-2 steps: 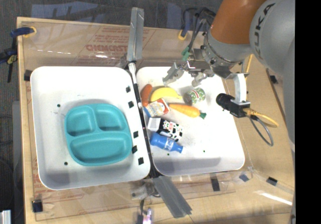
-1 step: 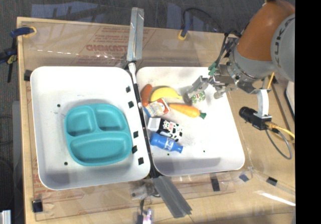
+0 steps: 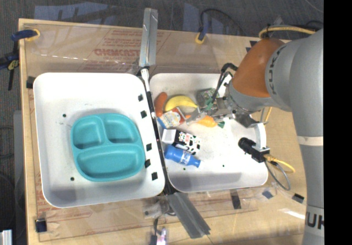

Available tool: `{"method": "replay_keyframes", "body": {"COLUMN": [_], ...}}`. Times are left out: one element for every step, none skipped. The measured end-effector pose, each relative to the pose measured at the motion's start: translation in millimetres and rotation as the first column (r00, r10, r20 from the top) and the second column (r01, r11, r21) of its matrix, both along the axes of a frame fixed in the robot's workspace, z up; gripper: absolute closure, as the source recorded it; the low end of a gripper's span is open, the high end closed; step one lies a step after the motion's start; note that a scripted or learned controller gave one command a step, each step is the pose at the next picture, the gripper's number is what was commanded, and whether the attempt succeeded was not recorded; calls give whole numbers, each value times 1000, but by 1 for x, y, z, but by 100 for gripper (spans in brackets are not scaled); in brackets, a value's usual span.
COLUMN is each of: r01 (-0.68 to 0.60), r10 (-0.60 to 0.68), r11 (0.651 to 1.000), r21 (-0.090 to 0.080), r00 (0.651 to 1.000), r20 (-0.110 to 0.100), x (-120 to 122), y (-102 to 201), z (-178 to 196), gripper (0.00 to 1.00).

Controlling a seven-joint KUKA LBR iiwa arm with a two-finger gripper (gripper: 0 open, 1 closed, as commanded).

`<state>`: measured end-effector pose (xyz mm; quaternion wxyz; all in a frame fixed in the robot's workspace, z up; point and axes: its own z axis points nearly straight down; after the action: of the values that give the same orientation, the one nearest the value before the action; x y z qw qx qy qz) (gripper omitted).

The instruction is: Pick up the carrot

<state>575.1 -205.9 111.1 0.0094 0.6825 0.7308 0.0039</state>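
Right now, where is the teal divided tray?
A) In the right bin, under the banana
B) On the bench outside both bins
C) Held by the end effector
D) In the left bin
D: the teal divided tray lies flat in the left bin, apart from the clutter.

arm [image 3: 300,73] cut off right, jaws indistinct

Faint red print is showing on the clear sheet [image 3: 118,46] lying over the bench behind the bins, one word looking like "CHEMCAST", though it is reading mirrored and blurry. White letters "KU" are showing on the arm's grey base [image 3: 314,220] at lower right, cut by the edge. Nothing else is reading clearly.
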Motion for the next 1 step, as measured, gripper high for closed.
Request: {"method": "replay_keyframes", "body": {"r01": [-4], "r10": [4], "r11": [1000], "r21": [-5], "r00": [1000], "r20": [-1], "x": [1], "y": [-2], "z": [8], "gripper": [100]}}
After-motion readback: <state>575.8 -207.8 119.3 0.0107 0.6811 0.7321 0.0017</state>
